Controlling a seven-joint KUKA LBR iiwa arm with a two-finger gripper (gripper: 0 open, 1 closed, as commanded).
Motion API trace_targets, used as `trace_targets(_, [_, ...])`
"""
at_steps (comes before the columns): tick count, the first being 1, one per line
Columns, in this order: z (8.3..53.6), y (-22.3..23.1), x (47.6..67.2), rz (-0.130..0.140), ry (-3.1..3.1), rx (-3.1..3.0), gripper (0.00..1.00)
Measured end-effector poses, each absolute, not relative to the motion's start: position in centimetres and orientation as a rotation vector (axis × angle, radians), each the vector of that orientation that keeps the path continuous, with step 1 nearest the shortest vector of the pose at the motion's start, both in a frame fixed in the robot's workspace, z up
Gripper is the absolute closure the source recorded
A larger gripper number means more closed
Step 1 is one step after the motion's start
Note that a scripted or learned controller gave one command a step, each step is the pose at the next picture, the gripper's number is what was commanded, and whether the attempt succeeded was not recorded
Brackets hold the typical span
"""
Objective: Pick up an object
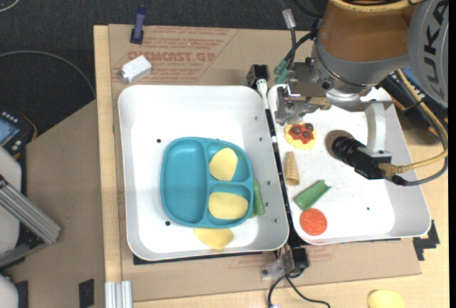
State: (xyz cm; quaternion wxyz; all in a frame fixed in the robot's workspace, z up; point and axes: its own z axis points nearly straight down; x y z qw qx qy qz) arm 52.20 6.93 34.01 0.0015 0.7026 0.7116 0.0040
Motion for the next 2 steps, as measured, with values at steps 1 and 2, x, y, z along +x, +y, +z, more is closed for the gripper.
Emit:
trace_targets(1, [32.5, 13.0, 48.4, -0.005, 2.233, 2.217, 1.00])
trace_targets(2, [21.8, 9.1, 51.3, -0.016, 2.219, 2.232, 1.00])
